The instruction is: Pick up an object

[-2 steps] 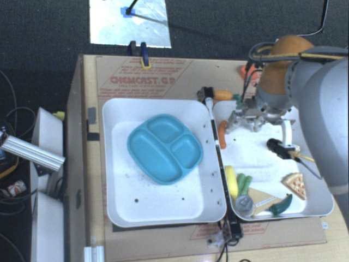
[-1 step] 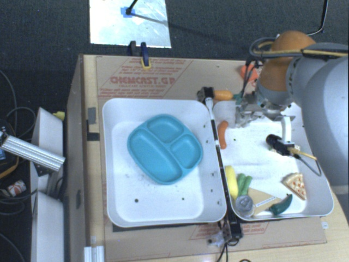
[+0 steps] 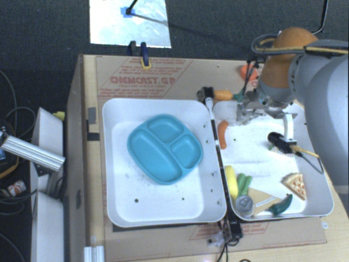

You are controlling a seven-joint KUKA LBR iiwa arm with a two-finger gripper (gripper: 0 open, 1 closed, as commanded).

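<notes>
The arm (image 3: 322,86) runs off the right edge, so its base and most of its length are cut away. Its wrist covers the far right corner of the right bin (image 3: 256,141), and the gripper (image 3: 252,112) beneath is a grey jumble, too tangled to read. An orange thing (image 3: 248,71) pokes out from behind the wrist, mostly hidden. At the bin's near end, a tan flat piece (image 3: 263,198) lies partly under a green pepper (image 3: 282,204) and a small grey round thing (image 3: 244,203) too small to name. On the left, cables (image 3: 13,124) and a white box (image 3: 46,162) are clipped by the edge.
</notes>
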